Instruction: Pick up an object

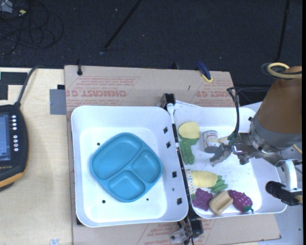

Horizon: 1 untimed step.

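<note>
Near edge of the right bin point(255, 111): a tan bread piece point(220, 202) lies between two knobbly purple grape bunches, the left grapes point(202, 198) and the right grapes point(240, 199), each just beside it. Behind them a smooth yellow corn point(204, 178) with green husk point(219, 186) lies lengthwise.

Mid bin: gripper point(220, 153), dark metal, hangs over bare white floor, fingers pointing left. Whether the jaws are parted or clenched cannot be told; nothing is seen between them. A small can point(210, 138), white with a red label, stands just behind the gripper. Left of it a green cucumber point(186, 150) lies along the bin's left wall, with a rounded yellow lemon point(189, 130) at its far end, touching it.

The arm point(280, 111), grey with orange upper part, covers the bin's right side. Open floor remains between gripper, corn and right grapes.

Left bin point(86, 198): one glossy blue plate point(126, 166) with three compartments, set at a slant, white margin all round.

Both bins rest on cardboard point(122, 88). A pendant point(5, 142) with screen lies far left on the bench.
</note>
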Each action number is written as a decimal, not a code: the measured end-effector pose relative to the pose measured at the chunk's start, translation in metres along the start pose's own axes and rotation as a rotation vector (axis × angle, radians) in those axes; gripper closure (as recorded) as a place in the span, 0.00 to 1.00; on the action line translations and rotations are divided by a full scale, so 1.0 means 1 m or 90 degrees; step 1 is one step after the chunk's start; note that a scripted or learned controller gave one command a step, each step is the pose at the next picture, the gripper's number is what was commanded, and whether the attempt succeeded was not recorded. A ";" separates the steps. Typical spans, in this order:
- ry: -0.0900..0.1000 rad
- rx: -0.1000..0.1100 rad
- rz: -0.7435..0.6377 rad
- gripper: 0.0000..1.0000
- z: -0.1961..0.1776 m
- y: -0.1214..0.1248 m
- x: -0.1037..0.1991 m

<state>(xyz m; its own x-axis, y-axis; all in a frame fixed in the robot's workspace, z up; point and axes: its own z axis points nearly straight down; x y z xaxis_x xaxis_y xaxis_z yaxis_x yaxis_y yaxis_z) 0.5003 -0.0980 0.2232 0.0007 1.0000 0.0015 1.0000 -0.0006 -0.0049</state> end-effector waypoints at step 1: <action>-0.001 -0.001 -0.002 0.00 0.064 0.091 0.012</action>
<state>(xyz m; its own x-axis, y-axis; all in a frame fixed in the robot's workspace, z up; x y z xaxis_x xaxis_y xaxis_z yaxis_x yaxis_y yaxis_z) 0.5910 -0.0858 0.1590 -0.0029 1.0000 0.0004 1.0000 0.0029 -0.0027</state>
